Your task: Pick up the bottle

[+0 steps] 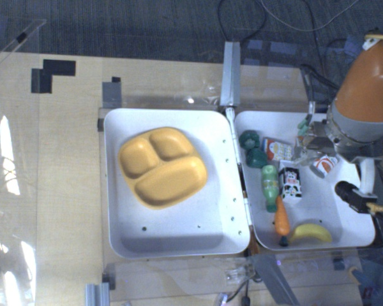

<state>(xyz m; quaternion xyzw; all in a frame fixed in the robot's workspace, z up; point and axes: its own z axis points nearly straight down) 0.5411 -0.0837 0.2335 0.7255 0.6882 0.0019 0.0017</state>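
A light green bottle (269, 183) lies lengthwise near the left wall of the right bin (345, 234). It sits between a dark green item (252, 146) behind it and a carrot (280, 218) in front. The arm, with its orange band (365, 85), reaches in over the bin's back right. My gripper (311, 140) hangs above the back of the bin, to the right of the bottle and behind it, over a small orange and white carton (279, 150). Nothing shows between it and the bottle but a black and white milk carton (290, 183).
The left bin (172, 234) holds a yellow divided plate (162, 166). In the right bin, a banana (311, 233) lies at the front and a red and white item (323, 164) at the right. A black arm part (351, 196) overhangs the right rim.
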